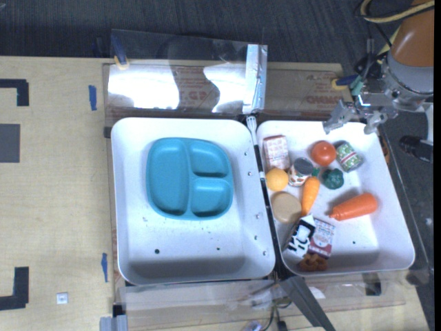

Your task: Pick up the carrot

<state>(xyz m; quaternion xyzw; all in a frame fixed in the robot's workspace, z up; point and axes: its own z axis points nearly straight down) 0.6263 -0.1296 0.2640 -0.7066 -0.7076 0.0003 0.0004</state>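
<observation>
Nearest to us, at the near end of the right bin point(396, 254), lie a black-and-white carton point(299, 237) and a red packet point(322, 235), touching each other. Going from the left, the left bin point(138, 254) holds a blue divided tray point(189, 178), well apart from anything we need.

In the right bin, two tapered orange pieces could be the carrot. The small orange piece point(310, 193) lies just right of a tan bun point(286, 206), its long axis running near to far. The large carrot point(354, 207) lies to its right on bare floor, its long axis running left to right and tilted slightly. We judge the large one the easier target, since nothing touches it.

The gripper point(355, 121) hangs above the bin's far rim with its fingers point(335, 121) spread and nothing between them. The large carrot lies nearer to us than the gripper and almost straight in line with it. The finger gap runs left to right, along the carrot, so we expect a wrist turn before descending. The arm reaches in from the far right, its wrist pointing down.
</observation>
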